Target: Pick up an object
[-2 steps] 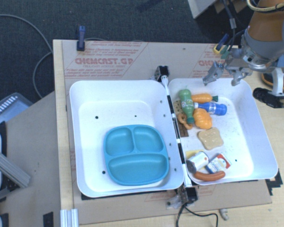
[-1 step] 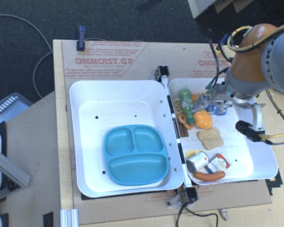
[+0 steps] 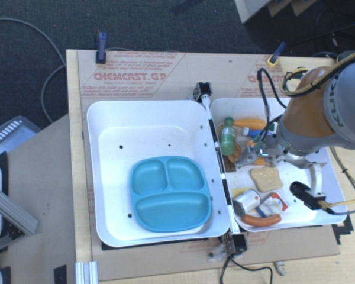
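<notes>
The right bin (image 3: pixel 328 215) holds several small things: a green bottle (image 3: pixel 227 136), an orange carrot (image 3: pixel 250 123), a tan slice of bread (image 3: pixel 265 178), a sausage (image 3: pixel 261 220) and a small white and red box (image 3: pixel 255 203). My gripper (image 3: pixel 255 154) is low over the middle of this bin, between the bottle and the bread, above a cluster of small brown and blue items. The grey and orange wrist (image 3: pixel 307 114) covers the bin's right half.
In the left bin (image 3: pixel 106 123) lies a blue divided plate (image 3: pixel 170 193), towards the front right. A clamped divider (image 3: pixel 216 152) separates the two bins. Cables run over the bench at the back right.
</notes>
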Tool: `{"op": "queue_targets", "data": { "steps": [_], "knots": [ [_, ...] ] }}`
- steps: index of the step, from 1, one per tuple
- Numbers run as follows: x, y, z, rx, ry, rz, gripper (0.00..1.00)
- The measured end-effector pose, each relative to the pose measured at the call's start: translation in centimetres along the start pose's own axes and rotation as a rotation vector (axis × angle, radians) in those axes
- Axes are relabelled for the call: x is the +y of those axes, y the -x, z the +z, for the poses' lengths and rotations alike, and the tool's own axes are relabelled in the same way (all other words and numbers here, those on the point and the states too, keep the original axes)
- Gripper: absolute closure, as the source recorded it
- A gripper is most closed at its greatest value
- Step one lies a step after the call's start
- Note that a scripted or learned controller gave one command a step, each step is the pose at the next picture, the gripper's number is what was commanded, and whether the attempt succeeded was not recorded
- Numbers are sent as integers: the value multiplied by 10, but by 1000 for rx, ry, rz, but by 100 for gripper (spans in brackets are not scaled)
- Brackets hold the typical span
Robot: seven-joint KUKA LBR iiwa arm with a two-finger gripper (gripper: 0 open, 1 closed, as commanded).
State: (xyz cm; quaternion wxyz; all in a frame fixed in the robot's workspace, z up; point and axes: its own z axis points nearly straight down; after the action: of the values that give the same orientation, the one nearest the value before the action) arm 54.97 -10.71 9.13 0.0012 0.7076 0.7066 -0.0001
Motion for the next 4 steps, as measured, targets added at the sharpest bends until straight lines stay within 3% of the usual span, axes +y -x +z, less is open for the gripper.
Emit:
{"op": "queue_targets", "data": {
  "steps": [1,2,3,4],
  "knots": [
    [24,-13,6,-2,1,0,0],
    [-30,7,7,1,-2,0,0],
    [57,34,7,1,-1,-2,0],
    [58,33,-4,1,0,-2,100]
  ]
}}
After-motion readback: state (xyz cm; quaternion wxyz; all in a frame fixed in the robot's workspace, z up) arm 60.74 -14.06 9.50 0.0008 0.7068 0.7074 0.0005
